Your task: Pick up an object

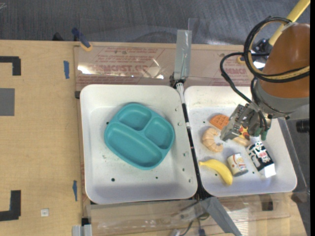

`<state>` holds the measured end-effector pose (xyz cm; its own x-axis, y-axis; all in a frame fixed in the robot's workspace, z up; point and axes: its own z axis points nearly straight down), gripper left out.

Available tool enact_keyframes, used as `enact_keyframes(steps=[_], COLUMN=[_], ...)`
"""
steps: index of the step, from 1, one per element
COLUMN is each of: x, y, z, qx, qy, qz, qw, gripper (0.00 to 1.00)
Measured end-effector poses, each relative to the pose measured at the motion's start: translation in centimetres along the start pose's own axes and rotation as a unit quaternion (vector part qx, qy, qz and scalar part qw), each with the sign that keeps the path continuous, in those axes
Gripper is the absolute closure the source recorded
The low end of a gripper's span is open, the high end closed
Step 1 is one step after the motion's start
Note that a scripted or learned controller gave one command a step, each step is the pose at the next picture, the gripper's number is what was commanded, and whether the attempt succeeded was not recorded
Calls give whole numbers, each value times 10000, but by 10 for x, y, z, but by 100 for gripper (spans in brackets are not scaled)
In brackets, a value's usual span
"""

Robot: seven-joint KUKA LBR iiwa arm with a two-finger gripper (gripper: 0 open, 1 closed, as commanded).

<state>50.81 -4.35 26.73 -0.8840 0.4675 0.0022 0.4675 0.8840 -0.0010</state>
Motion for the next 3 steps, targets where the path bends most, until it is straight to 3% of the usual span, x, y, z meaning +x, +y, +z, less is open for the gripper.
enact_keyframes(steps=[1,2,3], x=[14,15,26], y=[12,-17,61], z=[3,42,51], qx=[-8,-6,-14], qy=[-16,-12,-18], qz=[-2682,-4793,-3376], qw=[9634,8777,9413], gripper=[100,100,100])
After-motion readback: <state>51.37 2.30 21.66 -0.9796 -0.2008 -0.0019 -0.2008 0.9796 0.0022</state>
